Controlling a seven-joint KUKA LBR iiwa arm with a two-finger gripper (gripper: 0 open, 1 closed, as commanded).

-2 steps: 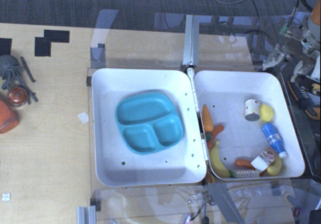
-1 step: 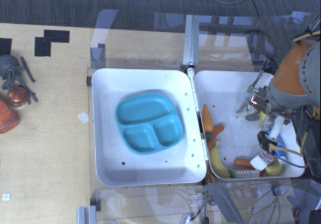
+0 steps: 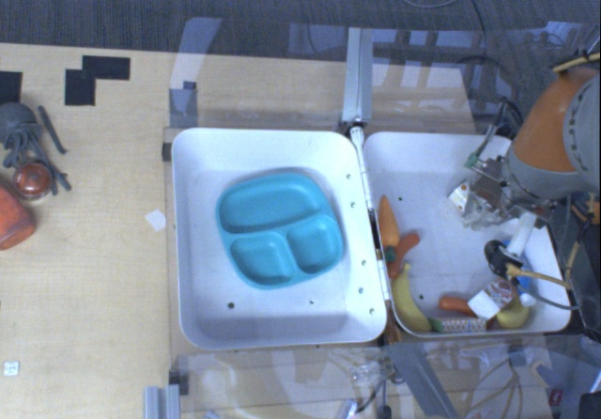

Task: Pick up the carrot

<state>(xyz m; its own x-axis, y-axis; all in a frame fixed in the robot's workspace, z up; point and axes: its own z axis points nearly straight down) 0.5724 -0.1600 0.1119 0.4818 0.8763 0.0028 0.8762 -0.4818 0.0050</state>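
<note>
The carrot (image 3: 387, 219) is a slim orange piece lying lengthwise against the left wall of the right bin (image 3: 427, 156). My gripper (image 3: 475, 198) hangs over the right part of that bin, well to the right of the carrot and apart from it. I see nothing held in it. The wrist and its mounts blur its tip.
Below the carrot lie a short orange-red piece (image 3: 407, 242), a green bit (image 3: 394, 268) and a banana (image 3: 409, 301). Another small orange piece (image 3: 456, 304) and a yellow item (image 3: 513, 316) sit at the bin's front. A blue divided plate (image 3: 279, 227) fills the left bin (image 3: 197, 220).
</note>
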